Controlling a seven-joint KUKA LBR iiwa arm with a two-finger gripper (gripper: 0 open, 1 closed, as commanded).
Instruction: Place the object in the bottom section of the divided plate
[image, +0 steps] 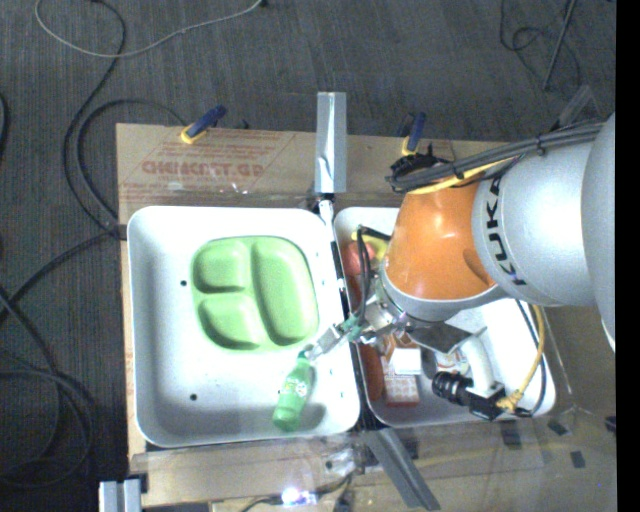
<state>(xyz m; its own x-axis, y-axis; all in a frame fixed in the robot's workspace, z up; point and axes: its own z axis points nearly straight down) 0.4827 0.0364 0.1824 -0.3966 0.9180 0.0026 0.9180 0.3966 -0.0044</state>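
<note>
A green divided plate lies in the left white bin, with three sections. A small green bottle lies on the bin floor below and to the right of the plate, near the bin's front right corner, tilted with its upper end toward the gripper. My gripper reaches over the wall between the two bins and hangs just above the bottle's upper end. The bottle's body lies outside the gripper. The big orange and grey wrist covers much of the right bin.
The right bin holds a reddish object at its far left and a brown and red box near its front. A metal bar and blue clamps sit on the cardboard behind the bins.
</note>
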